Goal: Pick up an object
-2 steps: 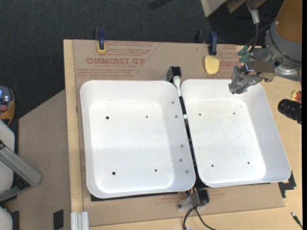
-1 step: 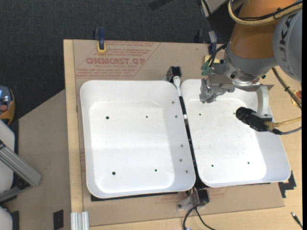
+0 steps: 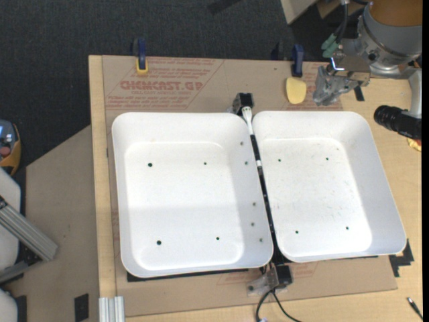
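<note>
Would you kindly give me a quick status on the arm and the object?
Gripper above the board behind the right bin. Yellow object on the board beside it, not held. Blue clamp close by.

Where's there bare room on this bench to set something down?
The floors of the left bin and the right bin are both bare. So is the board strip behind the left bin, between the blue clamps. It is crowded behind the right bin, where the yellow object lies beside the gripper.
</note>
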